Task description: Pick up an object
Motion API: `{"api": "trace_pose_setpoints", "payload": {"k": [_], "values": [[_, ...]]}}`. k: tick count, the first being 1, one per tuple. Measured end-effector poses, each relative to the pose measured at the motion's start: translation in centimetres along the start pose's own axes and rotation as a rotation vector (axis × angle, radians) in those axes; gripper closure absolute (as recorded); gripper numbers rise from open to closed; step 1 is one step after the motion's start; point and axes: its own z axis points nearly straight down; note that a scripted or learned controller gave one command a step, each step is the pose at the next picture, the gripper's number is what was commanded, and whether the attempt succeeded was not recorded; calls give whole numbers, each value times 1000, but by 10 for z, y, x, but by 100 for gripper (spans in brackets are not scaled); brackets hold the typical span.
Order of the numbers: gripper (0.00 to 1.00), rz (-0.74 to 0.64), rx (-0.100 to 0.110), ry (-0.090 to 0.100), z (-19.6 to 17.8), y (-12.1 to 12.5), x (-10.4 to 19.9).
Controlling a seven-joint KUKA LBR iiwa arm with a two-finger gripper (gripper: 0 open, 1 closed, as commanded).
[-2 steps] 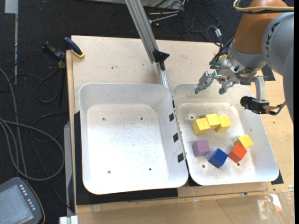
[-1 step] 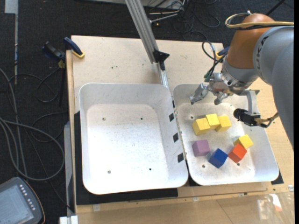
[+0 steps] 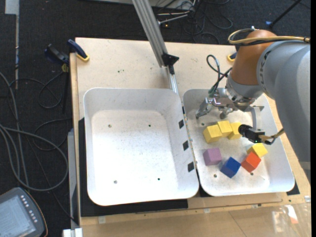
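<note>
Gripper (image 3: pixel 213 108): hovering in right bin (image 3: pixel 276 181), finger state unclear.
Yellow blocks (image 3: pixel 219 130): lying just below gripper.
Purple block (image 3: pixel 213 156): sitting farther below.

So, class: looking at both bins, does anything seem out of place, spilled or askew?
Nothing stands out. The blocks, yellow, purple, blue and orange, all lie inside the right bin. The gripper hangs above the yellow ones.

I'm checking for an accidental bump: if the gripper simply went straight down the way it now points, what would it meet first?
Probably the bare floor of the right bin near its far edge, just behind the yellow blocks. The gripper hangs a little beyond them, though depth is hard to judge from this slanted view.
</note>
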Motion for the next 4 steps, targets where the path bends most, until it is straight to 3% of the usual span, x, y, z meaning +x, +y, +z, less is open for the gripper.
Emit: {"api": "trace_pose_setpoints", "payload": {"k": [1, 2, 4], "values": [[100, 0, -8, -1, -15, 2, 0], [100, -4, -13, -1, -75, 10, 6], [100, -4, -12, -1, -178, 3, 11]]}}
